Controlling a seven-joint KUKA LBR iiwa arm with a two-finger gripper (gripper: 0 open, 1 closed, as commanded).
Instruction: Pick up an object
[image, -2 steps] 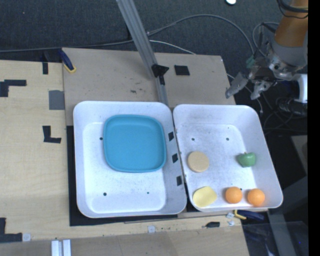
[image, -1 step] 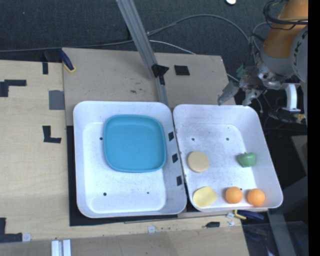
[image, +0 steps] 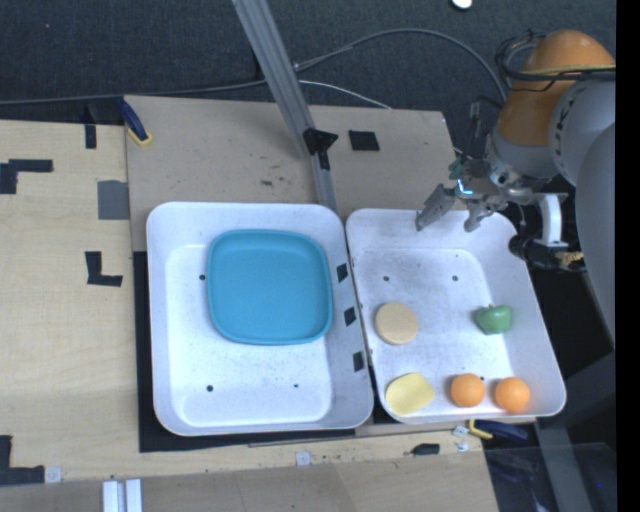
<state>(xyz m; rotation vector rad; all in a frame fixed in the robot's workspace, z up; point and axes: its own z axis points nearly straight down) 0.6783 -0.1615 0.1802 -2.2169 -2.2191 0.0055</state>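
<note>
Gripper (image: 453, 212) spread wide with nothing in it, up at the far edge of the right bin (image: 440, 262). Toys all low in that bin: tan disc (image: 396, 323) in the middle, green piece (image: 493, 319) by the right wall, yellow piece (image: 408, 392) and two orange balls (image: 466, 390) along the near wall. Best to pick the tan disc, alone with room around it. Go straight down over it, then squeeze

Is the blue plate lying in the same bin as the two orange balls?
No, the blue plate lies in the left bin, while both orange balls sit in the right bin.
</note>
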